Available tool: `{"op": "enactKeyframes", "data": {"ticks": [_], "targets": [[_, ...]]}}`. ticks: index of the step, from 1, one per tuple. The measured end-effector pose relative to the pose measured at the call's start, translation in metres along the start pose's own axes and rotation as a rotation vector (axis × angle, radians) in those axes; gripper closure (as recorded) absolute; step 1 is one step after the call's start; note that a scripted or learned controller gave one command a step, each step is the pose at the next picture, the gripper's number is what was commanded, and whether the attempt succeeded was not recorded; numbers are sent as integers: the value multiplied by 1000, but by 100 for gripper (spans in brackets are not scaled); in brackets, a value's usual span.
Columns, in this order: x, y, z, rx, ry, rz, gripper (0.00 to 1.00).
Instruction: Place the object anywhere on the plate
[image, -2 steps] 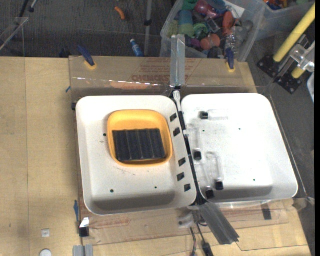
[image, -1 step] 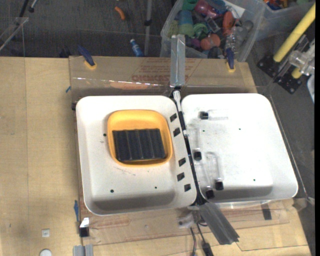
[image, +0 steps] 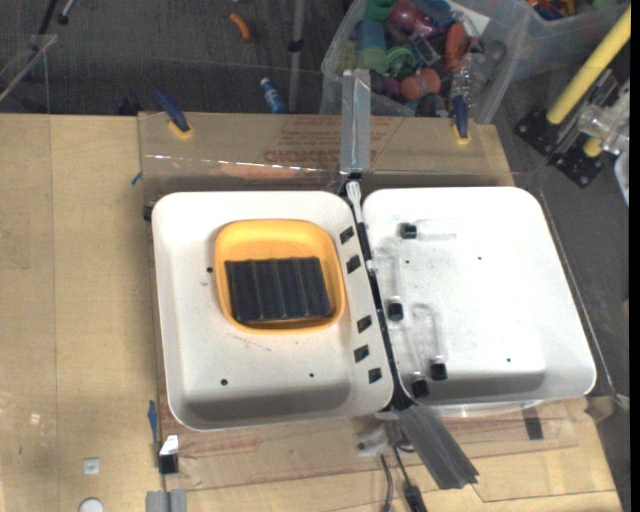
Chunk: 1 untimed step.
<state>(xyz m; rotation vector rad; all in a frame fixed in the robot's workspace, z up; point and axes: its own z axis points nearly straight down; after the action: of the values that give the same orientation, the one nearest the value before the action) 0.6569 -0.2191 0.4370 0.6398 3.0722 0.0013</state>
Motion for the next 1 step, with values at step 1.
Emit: {"op": "enactKeyframes", "data": {"ticks": [1], "targets": [[-3,1,0,0,-3,-119,100]]}}
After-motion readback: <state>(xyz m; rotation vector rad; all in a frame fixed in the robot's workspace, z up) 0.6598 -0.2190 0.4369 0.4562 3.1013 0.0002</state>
